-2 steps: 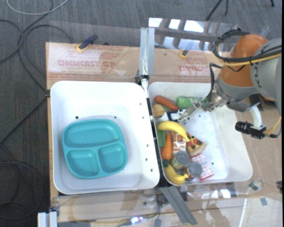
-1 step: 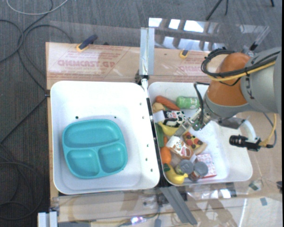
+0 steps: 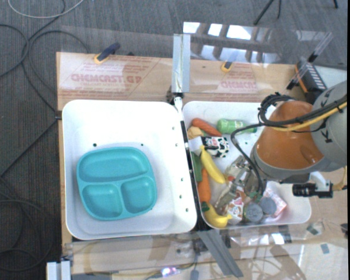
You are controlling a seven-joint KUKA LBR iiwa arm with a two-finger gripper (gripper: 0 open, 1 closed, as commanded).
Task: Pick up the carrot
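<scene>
Two shallow white bins sat side by side on a bench. The left bin [image 3: 76, 156] held a teal divided plate [image 3: 116, 181] near its middle. The right bin [image 3: 297, 212] was the crowded one, and everything below is placed against it. The grey arm [image 3: 291, 139], with its orange band, reached in over that bin's right half, covering much of it. Its gripper [image 3: 240, 182] hung low over the bin's centre among the clutter, and whether the claw was apart or together could not be told. A yellow banana [image 3: 213, 167] lay slanted left of the bin's centre. The carrot [image 3: 205, 125] lay in the bin's top left corner, apart from the gripper. A green bottle [image 3: 230, 124] lay just beside it, along the bin's top edge.
</scene>
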